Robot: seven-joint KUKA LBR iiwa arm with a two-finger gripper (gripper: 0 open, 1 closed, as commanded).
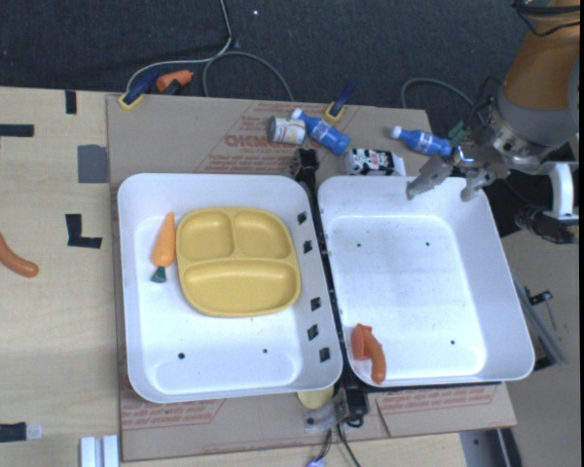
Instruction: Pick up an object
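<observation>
Gripper point(451, 181): fingers spread apart, nothing between them, poised over the right bin's point(487, 261) far right corner.
Orange toy carrot piece point(370, 351): lies in that bin's near left corner, well apart from the gripper, long axis running near-to-far, slightly slanted. Left bin point(141, 290) holds yellow divided plate point(238, 262) and toy carrot point(164, 242).

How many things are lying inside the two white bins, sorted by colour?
Yellow: 1, the divided plate in the left bin.
Orange: 2, the toy carrot beside that plate, and an orange toy in the right bin's near corner.
Total: 3
</observation>
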